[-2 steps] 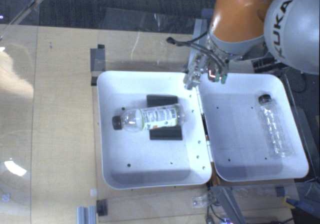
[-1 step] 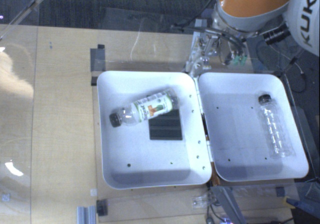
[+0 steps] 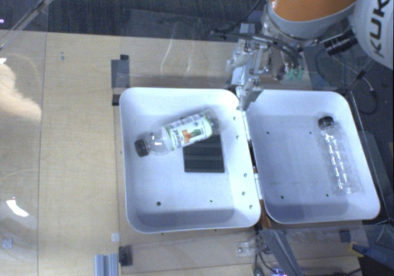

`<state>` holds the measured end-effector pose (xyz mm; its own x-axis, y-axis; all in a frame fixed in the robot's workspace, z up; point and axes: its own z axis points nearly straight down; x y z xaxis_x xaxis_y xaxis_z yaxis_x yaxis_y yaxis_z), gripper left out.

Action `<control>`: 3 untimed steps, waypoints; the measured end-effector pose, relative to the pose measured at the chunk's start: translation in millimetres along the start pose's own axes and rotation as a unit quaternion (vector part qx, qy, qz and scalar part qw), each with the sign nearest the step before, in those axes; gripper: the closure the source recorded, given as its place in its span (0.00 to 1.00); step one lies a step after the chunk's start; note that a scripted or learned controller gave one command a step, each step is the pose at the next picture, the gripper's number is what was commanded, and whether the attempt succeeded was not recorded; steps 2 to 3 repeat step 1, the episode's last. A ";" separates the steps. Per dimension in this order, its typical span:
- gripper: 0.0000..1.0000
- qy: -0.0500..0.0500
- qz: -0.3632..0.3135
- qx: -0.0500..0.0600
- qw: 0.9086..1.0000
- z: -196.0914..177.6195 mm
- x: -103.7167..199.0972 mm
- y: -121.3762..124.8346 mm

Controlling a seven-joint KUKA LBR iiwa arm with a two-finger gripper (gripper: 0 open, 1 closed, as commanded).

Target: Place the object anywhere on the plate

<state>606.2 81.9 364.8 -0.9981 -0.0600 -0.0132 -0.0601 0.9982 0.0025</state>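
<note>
The labelled bottle [image 3: 178, 133] lies on its side in the left bin [image 3: 138, 207], dark cap toward 8 o'clock, base toward 2 o'clock. Its lower flank touches or overlaps the upper edge of the black plate [image 3: 204, 158], a flat dark square at 5 o'clock from the bottle's centre. A second, clear bottle [image 3: 335, 154] lies in the right bin [image 3: 369, 207], well apart.

The gripper [image 3: 249, 87] hangs above the bins' shared upper corner, at 2 o'clock from the labelled bottle, carrying nothing. How far it stands open cannot be judged from this view.

Judgement: the pick is not yet made. Approach across the bottle's narrow width, at right angles to its long axis, near the label's middle to limit rolling. Release with most of the body over the plate.
</note>
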 end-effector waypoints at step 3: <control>0.00 0.002 0.055 0.000 0.998 53.8 39.8 41.3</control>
